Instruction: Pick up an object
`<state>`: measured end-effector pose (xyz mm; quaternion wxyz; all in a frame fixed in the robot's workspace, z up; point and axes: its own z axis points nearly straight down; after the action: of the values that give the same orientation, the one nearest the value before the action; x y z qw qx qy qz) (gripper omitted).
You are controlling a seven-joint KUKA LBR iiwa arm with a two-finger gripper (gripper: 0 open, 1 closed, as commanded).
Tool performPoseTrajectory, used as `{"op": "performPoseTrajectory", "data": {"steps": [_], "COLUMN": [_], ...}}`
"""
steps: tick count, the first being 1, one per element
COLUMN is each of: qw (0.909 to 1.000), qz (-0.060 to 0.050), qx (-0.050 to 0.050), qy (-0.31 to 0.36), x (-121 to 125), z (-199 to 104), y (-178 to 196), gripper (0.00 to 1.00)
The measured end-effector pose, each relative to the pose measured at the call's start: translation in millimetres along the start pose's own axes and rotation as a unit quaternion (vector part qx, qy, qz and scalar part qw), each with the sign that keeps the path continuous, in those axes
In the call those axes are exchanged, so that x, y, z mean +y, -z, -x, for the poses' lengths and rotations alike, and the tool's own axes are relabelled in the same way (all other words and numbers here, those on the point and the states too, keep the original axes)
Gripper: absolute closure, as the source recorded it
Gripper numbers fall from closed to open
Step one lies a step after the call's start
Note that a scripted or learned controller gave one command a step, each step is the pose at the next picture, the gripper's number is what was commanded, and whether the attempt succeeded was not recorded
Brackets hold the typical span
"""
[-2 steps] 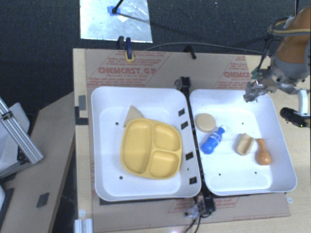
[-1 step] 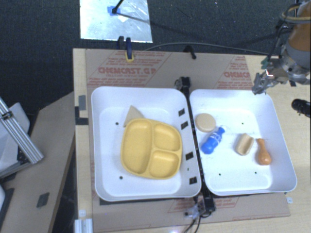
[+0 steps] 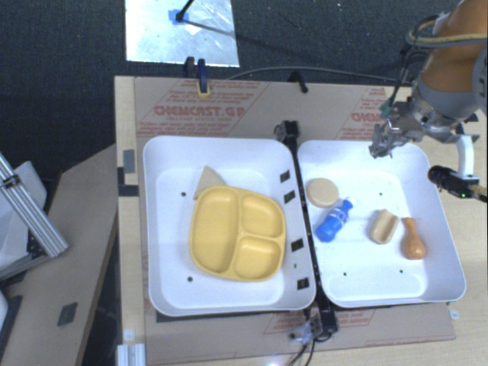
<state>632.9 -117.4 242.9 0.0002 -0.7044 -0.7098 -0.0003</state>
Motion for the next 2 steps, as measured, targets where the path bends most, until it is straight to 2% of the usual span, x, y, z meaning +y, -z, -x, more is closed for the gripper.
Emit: {"op": "performPoseTrajectory", "data": {"steps": [2], "qw": [1.0], "qz": [0.0], "qx": [0.001], "qy": [0.001], "x": [-24], "z": [-93], "y": [2], "gripper": [1.0]}}
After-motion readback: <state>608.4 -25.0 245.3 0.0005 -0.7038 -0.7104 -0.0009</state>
